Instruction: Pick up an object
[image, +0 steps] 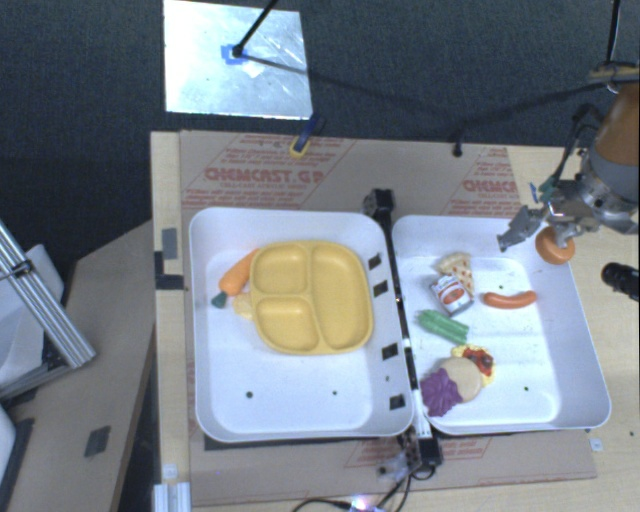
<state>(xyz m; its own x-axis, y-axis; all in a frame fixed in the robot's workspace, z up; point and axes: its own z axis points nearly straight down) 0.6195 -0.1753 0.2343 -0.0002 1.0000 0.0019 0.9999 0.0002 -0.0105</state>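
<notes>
The pincer (549, 226) hangs above the right bin (570, 340), seemingly pinching an orange ball (555, 247), so lifting clear comes next.

Dark carpet floor (80, 120) surrounds the wooden bench (120, 400).

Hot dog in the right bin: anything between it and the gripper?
Nothing visible. The gripper hangs over the right bin's far right corner with an orange round thing by it; the hot dog lies just nearer the camera, apart from the can.
</notes>
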